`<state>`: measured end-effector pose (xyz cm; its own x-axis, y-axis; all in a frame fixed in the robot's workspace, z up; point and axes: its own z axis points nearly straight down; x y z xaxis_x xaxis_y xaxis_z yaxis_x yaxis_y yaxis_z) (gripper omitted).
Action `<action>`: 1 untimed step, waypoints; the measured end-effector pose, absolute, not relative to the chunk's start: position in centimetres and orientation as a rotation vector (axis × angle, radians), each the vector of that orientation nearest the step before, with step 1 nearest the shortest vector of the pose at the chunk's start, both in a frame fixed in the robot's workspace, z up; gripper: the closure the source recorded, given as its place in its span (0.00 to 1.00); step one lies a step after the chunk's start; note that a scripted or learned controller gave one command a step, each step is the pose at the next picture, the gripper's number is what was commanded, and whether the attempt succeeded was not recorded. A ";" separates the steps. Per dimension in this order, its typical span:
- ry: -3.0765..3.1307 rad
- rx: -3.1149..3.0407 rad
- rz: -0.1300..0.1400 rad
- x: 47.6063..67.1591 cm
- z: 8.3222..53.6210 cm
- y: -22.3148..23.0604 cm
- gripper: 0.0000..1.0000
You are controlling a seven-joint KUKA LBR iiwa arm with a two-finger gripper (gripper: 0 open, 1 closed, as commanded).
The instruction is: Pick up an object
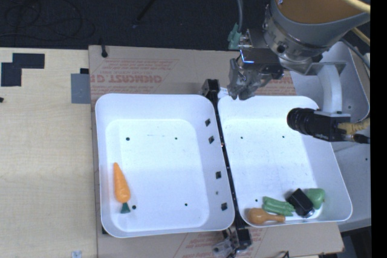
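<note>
Camera view. Note pale wooden bench (pixel 42 160) carrying brown cardboard sheet (pixel 151 72), dark floor with cables behind. Take right bin (pixel 340 178) as reference for all positions. Find left bin (pixel 100 130) touching right bin along its left wall. Locate gripper (pixel 243 89) above far left corner of right bin, just over the rim, hanging from grey wrist with orange band. Cannot tell from this angle whether gripper is open or closed; see nothing held in it. Locate candidate objects clustered in near right corner of right bin: green pea pod (pixel 278 205), black block (pixel 300 201) resting partly on the pod, green rounded item (pixel 315 195) touching the block on its right, tan pear-shaped item (pixel 264 216) against the near wall. Locate orange carrot (pixel 121 184) outside right bin, well to its left, in near left corner of left bin, long axis running far-to-near, green stalk end nearest camera. Judge cluster as diagonally opposite gripper across right bin: travel toward camera and rightward required, then descent. Judge carrot as farther, requiring crossing of right bin's left wall. Treat pea pod's long axis as roughly parallel to near wall of right bin; align jaws across it. Expect crowding in cluster to hinder clean closure on any single item.
</note>
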<state>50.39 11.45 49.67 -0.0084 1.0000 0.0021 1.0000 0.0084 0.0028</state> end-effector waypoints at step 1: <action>2.233 2.214 -0.010 50.4 50.3 11.2 1.00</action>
